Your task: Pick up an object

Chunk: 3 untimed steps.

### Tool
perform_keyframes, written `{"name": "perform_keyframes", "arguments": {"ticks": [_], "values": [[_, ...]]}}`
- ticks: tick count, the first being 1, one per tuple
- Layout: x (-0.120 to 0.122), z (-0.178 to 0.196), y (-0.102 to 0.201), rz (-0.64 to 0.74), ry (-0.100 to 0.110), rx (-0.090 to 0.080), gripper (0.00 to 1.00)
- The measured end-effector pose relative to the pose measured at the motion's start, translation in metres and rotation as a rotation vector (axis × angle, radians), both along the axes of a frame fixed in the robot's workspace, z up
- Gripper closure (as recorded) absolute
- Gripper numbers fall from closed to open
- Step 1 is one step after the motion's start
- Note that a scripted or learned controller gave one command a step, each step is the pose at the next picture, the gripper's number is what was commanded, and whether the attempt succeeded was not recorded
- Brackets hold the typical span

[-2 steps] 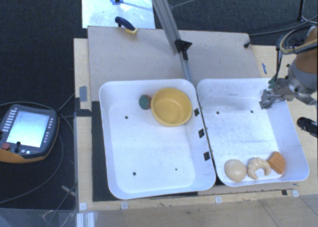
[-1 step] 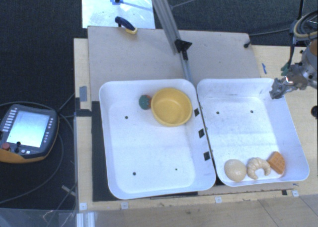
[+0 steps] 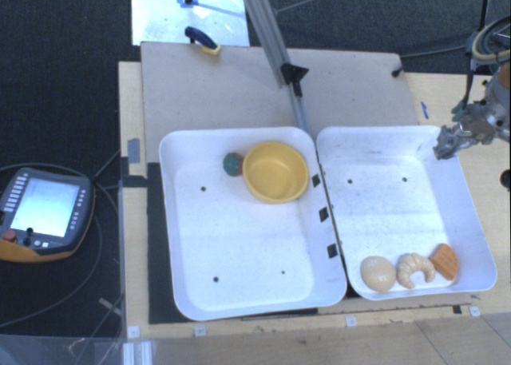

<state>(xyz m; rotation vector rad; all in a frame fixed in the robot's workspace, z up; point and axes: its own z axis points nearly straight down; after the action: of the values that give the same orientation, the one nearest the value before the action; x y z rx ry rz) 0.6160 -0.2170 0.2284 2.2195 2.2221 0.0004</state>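
1. Far left, off the surface (image 3: 132, 196): a teach pendant (image 3: 44, 213) lies on the dark floor, well apart from the work.
2. Left bin (image 3: 239, 275): a yellow bowl (image 3: 275, 172) sits upright near the far wall, toward the bin's right side. A small dark green ball (image 3: 232, 164) lies touching or just beside the bowl's left rim; which of the two cannot be told.
3. Right bin (image 3: 391, 204): three items are grouped along the near wall, in a row. From the left: a pale round roll (image 3: 378, 273), a croissant-shaped piece (image 3: 415, 268) and an orange waffle-like piece (image 3: 445, 260). They lie close together, possibly touching.
4. End effector (image 3: 447, 144): it sits at the far right corner of the right bin, over the rim, well apart from every object. Nothing is seen between its fingers. Whether it stands apart or together cannot be told at this size.
5. Step in hand, by judgement: approach; no object has been picked up yet.
6. Next move, by judgement: travel toward the near wall, descend over one item. The tight grouping risks a nudge to its neighbours; the roll on the row's open end looks the easier target.
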Motion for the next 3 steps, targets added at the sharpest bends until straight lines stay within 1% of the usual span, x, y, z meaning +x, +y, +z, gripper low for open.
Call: {"name": "perform_keyframes", "arguments": {"ticks": [1, 2, 3], "values": [[0.002, 0.009, 0.056, 0.004, -0.001, 0.001, 1.00], [0.012, 0.018, 0.105, 0.003, -0.001, 0.002, 1.00], [0.021, 0.006, 0.160, 0.004, 0.000, 0.002, 1.00]]}}
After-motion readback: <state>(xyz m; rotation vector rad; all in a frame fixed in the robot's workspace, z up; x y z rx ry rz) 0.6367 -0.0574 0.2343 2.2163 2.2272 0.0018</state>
